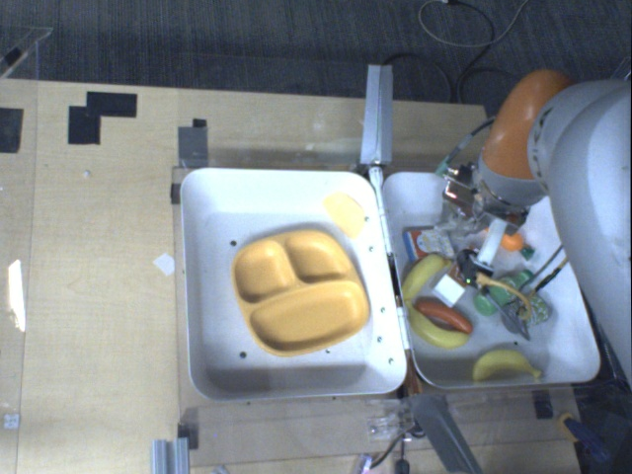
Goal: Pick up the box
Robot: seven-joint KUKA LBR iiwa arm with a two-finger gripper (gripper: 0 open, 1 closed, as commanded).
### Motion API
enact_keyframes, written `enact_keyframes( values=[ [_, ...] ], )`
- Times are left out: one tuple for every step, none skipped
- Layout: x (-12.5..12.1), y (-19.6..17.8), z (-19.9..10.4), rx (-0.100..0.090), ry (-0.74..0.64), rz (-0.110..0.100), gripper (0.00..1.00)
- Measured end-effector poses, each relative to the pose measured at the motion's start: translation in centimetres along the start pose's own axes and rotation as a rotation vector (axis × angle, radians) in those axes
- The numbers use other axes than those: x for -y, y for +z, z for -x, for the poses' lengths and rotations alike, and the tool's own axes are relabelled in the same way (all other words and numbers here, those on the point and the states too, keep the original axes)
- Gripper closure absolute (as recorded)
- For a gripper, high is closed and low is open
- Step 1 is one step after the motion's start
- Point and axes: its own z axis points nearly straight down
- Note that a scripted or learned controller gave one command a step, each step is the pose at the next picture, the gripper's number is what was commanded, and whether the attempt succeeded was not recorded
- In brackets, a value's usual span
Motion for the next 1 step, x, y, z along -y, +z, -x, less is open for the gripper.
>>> enact_keyframes(
  values=[
    [9.48, -0.16, 3.63, 0.000, 0.327, 0.010, 1.00]
  ],
)
